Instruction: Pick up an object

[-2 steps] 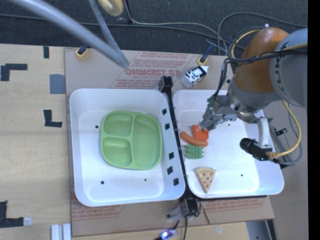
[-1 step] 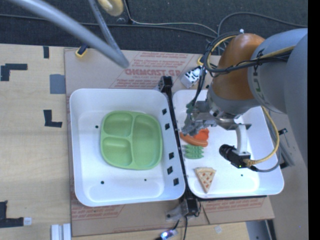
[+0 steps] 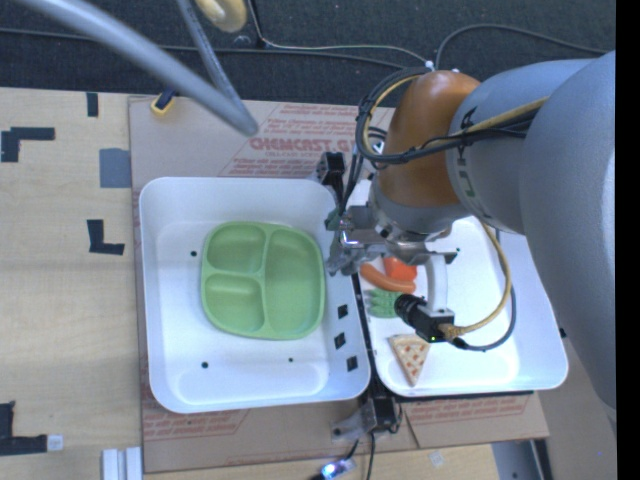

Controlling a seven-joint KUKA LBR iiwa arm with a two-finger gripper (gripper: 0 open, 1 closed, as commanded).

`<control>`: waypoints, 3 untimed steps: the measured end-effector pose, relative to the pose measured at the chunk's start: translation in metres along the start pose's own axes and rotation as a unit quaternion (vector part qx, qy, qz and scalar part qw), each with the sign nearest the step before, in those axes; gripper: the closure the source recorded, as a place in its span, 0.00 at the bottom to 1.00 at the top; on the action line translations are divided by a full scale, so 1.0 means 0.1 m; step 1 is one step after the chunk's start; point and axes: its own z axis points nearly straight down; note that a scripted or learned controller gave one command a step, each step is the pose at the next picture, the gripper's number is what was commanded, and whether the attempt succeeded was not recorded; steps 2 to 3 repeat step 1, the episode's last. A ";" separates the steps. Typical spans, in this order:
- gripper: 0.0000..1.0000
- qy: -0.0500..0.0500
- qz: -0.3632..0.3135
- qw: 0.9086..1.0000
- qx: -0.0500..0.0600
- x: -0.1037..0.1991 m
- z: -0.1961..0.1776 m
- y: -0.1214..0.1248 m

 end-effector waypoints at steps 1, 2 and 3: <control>1.00 0.000 0.000 1.000 -0.001 0.50 -0.17 -0.05; 1.00 0.000 0.000 1.000 -0.001 0.50 -0.17 -0.05; 1.00 0.000 0.000 1.000 -0.001 0.50 -0.17 -0.05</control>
